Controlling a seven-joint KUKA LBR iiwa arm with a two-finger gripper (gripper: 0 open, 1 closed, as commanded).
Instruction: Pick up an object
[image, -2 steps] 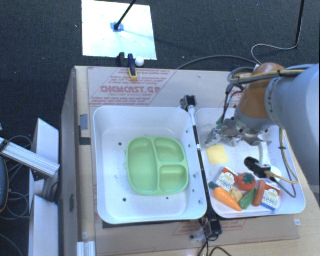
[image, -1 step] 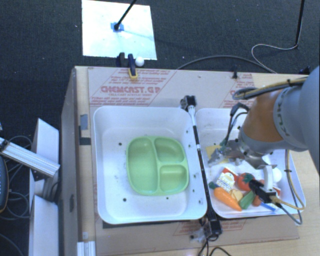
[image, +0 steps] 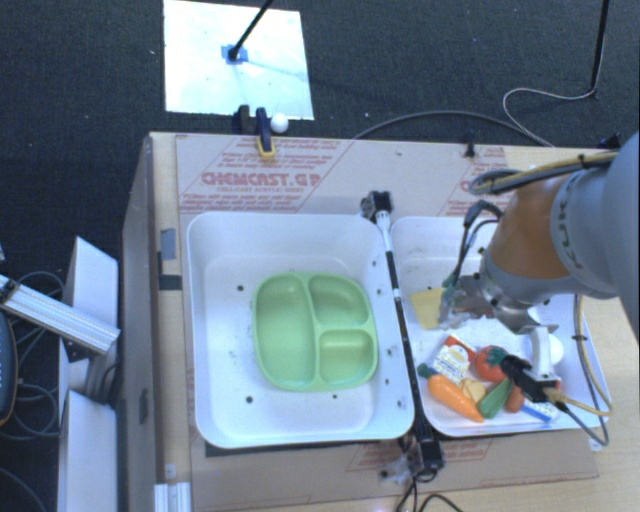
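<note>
The arm reaches down into the right bin.

We see the gripper (image: 458, 302) low over the right bin (image: 425, 245), just beside a yellow block (image: 427, 308); we cannot tell if it is open or shut. A carrot (image: 455, 397) and other toy food (image: 490, 365) lie near the front. A green plate (image: 313, 331) sits in the left bin (image: 215, 300).

My bench (image: 300, 165) is topped with a protective sheet printed in red lettering. Directly on it sit two white bins, side by side and touching: the left bin (image: 215, 300) and the right bin (image: 425, 245). A small black-and-yellow clamp (image: 262, 128) sits at the bench's far edge.
</note>
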